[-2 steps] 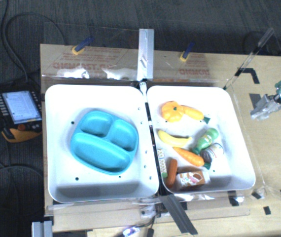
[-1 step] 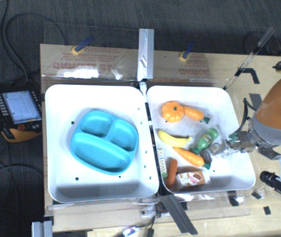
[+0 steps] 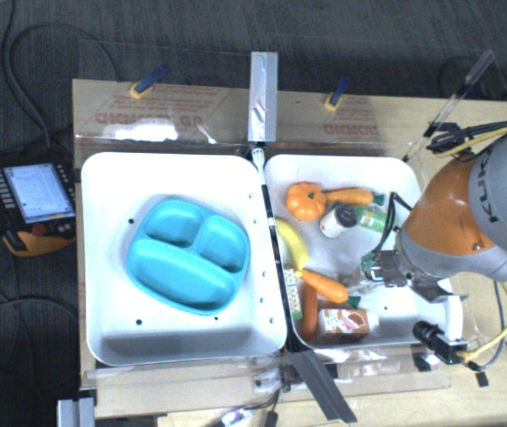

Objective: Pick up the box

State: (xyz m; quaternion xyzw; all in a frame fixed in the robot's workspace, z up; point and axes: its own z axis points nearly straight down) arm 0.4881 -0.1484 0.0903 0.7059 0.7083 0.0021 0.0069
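The box (image 3: pixel 341 324) is a small brown and red carton lying flat near the front wall of the right bin (image 3: pixel 396 169). My gripper (image 3: pixel 378 269) hangs over the middle right of that bin, behind and to the right of the box and apart from it. The grey and orange arm (image 3: pixel 454 225) covers the bin's right side.
In the right bin lie an orange pumpkin (image 3: pixel 305 200), a carrot (image 3: pixel 350 196), a green and white bottle (image 3: pixel 350 218), a banana (image 3: pixel 293 243) and a second carrot (image 3: pixel 325 285) just behind the box. The left bin (image 3: pixel 111 176) holds a blue divided tray (image 3: pixel 189 253).
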